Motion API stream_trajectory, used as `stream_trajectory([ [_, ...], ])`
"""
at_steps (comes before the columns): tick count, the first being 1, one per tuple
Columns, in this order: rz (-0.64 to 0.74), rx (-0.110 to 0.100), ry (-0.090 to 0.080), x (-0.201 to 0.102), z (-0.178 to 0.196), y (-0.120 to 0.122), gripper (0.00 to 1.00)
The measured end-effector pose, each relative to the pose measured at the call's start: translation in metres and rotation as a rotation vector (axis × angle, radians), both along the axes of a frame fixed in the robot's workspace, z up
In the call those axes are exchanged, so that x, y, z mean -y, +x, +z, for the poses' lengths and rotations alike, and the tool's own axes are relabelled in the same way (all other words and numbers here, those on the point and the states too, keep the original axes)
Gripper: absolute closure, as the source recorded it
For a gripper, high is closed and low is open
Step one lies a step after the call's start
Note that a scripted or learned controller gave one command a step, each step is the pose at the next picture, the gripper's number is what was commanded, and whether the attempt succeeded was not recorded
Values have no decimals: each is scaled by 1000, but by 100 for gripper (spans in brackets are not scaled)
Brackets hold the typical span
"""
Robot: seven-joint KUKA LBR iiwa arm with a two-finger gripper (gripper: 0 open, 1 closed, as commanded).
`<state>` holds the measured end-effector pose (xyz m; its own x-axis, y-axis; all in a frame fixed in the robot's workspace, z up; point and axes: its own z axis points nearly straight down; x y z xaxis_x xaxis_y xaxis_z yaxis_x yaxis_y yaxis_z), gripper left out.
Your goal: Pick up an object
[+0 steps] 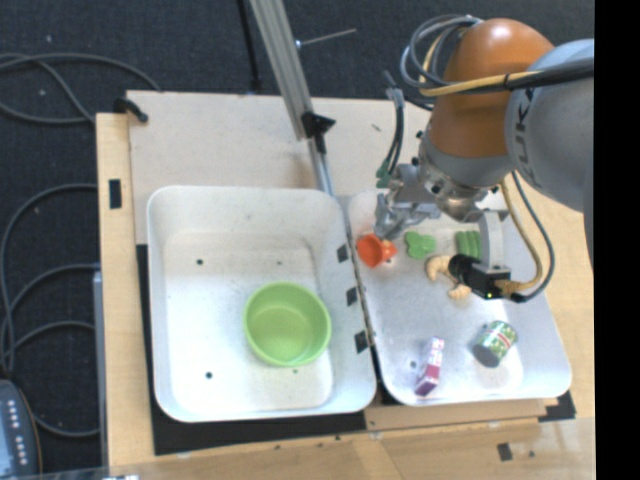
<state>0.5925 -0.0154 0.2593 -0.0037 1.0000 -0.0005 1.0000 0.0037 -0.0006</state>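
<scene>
Whether the fingers [392, 218] are closed or apart I cannot tell; they hang over the right bin [540, 368], just above an orange toy [375, 251] lying by its left wall. A green bowl [288, 324] sits in the left bin [190, 218] on the counter [220, 133].

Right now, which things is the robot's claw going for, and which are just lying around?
Likely for the job:
gripper, down in the right bin
orange toy, just beside it
green piece, also close

Just lying about:
green bowl in the left bin
pink box
small can
tan toy
</scene>
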Motion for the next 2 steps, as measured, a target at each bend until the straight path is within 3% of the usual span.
stream_trajectory([
  [1,4,0,2,-47,4,-30,100],
  [2,1,-2,0,-85,-14,-63,100],
])
